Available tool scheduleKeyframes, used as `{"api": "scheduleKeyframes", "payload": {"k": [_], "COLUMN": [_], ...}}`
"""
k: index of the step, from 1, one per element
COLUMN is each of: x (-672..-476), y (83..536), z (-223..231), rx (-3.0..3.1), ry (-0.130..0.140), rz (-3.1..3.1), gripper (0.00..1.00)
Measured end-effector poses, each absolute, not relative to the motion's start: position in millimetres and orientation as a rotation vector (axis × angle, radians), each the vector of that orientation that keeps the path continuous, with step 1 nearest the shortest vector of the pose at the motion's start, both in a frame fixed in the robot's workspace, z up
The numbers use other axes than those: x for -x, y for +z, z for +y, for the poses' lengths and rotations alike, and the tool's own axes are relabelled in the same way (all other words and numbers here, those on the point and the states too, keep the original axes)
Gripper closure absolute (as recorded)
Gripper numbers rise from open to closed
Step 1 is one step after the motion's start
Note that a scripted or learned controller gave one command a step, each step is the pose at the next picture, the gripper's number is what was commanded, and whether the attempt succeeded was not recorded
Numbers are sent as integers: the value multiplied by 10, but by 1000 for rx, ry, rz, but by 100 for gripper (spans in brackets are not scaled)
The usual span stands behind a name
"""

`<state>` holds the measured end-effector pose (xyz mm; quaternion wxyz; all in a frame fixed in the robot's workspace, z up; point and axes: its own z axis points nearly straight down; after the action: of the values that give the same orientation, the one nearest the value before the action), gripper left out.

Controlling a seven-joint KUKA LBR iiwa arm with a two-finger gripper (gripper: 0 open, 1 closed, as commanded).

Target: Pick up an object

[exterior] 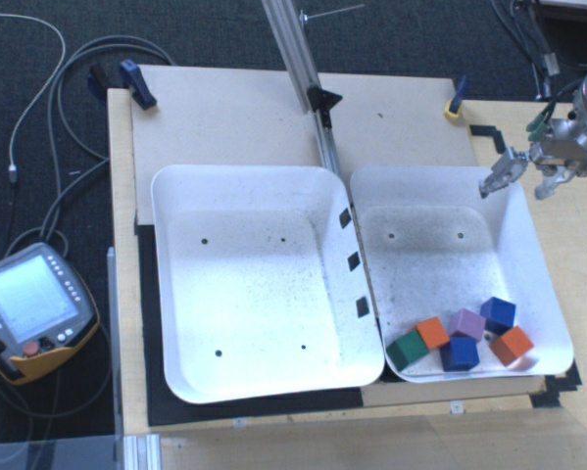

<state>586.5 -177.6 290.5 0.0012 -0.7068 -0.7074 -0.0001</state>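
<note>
Several small cubes lie bunched in the near right corner of the right bin (411, 253): a green one (407, 349), an orange one (432, 333), a purple one (466, 323), two blue ones (460, 352) (498, 312) and another orange one (512, 345). My gripper (521, 183) hovers over the far right rim of that bin, well away from the cubes. Its two fingers are spread apart with nothing between them.
The left bin (254, 282) sits beside the right one, with black clips along their shared edge. A slanted metal post (291, 42) rises from the bench behind the bins. A teach pendant (28, 306) and cables lie on the floor at left.
</note>
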Motion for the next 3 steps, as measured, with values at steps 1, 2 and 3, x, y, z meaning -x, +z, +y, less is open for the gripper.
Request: {"api": "scheduleKeyframes", "payload": {"k": [1,2,3], "x": [-5745,-5878,-5863], "y": [948,1626,1701], "z": [-2073,-1370,-1409], "rx": [2216,2217,2223], "ry": [6,-11,-6], "rz": [-2213,-2234,-2227], "gripper": [0,0,100]}}
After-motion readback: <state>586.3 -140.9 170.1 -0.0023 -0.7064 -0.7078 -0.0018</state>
